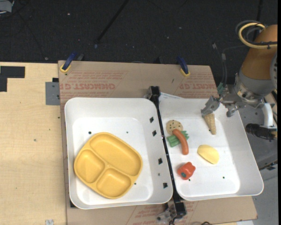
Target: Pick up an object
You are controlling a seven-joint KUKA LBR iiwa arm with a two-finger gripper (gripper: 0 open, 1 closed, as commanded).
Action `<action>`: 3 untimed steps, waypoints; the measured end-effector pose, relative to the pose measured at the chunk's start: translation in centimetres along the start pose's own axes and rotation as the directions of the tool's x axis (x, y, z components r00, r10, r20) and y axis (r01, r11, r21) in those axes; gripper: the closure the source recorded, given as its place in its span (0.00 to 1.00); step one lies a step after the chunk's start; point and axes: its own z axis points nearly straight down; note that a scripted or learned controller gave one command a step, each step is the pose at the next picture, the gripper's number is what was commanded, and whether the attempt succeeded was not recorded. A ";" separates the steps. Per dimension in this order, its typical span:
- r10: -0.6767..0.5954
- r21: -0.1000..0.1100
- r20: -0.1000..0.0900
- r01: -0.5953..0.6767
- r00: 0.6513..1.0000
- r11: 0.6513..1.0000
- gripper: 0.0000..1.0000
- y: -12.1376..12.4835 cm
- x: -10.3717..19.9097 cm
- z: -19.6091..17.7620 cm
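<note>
The counter [23, 139] is pale wood, with a sheet of printed cardboard [131, 81] lying on it under both bins and held at its far edge by two clamps with blue and yellow grips [68, 64]. The left bin [112, 108] holds a yellow divided plate [107, 164] with three compartments, lying flat toward the near left of the bin floor. The right bin [239, 172] touches the left one along a black divider strip.

The arm [258, 60] reaches in from the right, orange band above grey wrist, and its gripper [218, 106] hangs over the far right part of the right bin — the fingers look spread apart, with nothing between them.

Just below the gripper lies a tan ice-cream cone [210, 123], point toward the near side, close to the fingertips; whether they touch it is not clear. Toward the middle of that bin, near the divider, an orange carrot with a green top [180, 140] lies aslant, its far end beside a small round tan cookie [173, 125]. A pale yellow lemon-like piece [208, 153] sits to the right of the carrot — apart from it. A small red pepper [187, 170] lies nearer the front.
</note>
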 end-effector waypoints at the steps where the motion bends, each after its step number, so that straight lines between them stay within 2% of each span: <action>1: -0.001 -0.008 0.001 0.001 1.000 1.000 0.00 0.2 0.0 -0.5; 3: -0.002 -0.005 0.000 0.002 1.000 1.000 0.00 0.1 1.0 8.3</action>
